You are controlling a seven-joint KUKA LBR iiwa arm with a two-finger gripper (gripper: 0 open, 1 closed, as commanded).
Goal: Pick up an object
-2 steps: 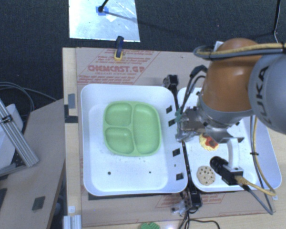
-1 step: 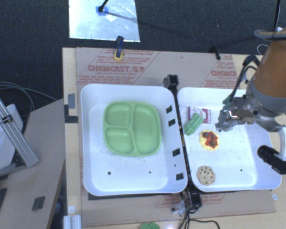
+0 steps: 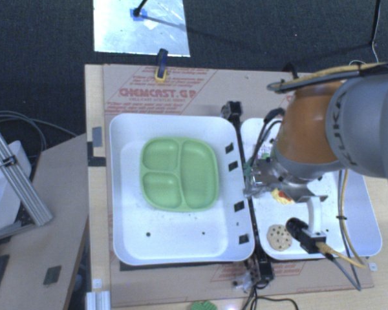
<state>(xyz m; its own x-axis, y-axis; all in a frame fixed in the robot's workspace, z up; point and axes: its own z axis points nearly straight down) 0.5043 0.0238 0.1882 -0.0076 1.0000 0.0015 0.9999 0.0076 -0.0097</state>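
two white bins (image 3: pixel 174 247), one green divided plate (image 3: pixel 180 174), one cookie (image 3: pixel 279 236), one small yellow and red item (image 3: pixel 283 198), one robot arm (image 3: pixel 336 128)

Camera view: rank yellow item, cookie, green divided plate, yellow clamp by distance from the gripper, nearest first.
The gripper is over the right bin.
1. Small yellow item, right beside it.
2. Round speckled cookie, right bin's near corner.
3. Green divided plate, left bin.
4. Yellow clamp, board's far edge.

Red print "CHEMCAST GP" on the brown protective sheet (image 3: pixel 181 86), upper centre of frame, above the bins. Smaller red lines around it too tiny to read. Arm lettering illegible.
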